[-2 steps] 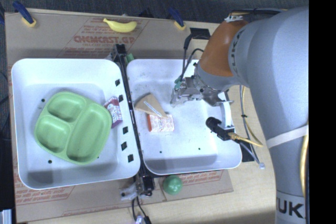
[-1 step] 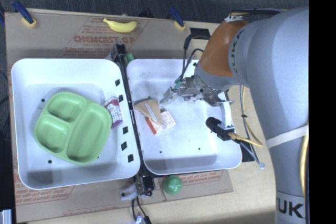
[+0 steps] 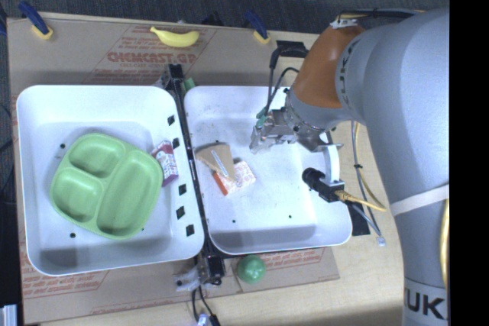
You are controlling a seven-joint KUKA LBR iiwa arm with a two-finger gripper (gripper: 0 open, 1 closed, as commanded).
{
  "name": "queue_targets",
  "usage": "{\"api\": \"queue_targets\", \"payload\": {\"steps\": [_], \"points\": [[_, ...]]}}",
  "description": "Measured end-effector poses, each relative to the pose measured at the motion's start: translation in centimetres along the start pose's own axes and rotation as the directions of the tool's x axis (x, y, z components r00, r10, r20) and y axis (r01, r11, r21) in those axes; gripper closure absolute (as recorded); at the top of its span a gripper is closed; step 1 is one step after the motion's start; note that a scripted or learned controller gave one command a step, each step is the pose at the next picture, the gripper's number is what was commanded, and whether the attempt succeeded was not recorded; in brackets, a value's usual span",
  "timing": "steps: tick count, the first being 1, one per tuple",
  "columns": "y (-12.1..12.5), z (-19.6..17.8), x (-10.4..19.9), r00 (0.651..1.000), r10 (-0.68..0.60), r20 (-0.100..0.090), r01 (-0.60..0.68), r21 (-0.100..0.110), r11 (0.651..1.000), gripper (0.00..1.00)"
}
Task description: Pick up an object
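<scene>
Snack packets (image 3: 225, 168) lie near green tray (image 3: 106, 184).

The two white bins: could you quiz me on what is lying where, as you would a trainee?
1. True or false: the green divided plate lies in the left bin.
2. Which thing lies outside both bins, on the cardboard at the far edge? A) yellow banana B) green ball C) small packets
3. Fill in: the gripper hangs over the ____ bin.

Key: 1 true. 2 A; the ball lies outside too, but at the near edge. 3 right.
</scene>
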State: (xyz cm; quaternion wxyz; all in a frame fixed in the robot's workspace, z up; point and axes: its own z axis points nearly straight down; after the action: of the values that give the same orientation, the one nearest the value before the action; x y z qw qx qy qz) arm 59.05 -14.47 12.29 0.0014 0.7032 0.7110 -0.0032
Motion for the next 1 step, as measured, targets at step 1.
{"api": "queue_targets", "payload": {"steps": [1], "points": [[0.0, 0.01, 0.01, 1.0, 0.0, 0.0, 0.0, 0.0, 1.0, 0.0]]}}
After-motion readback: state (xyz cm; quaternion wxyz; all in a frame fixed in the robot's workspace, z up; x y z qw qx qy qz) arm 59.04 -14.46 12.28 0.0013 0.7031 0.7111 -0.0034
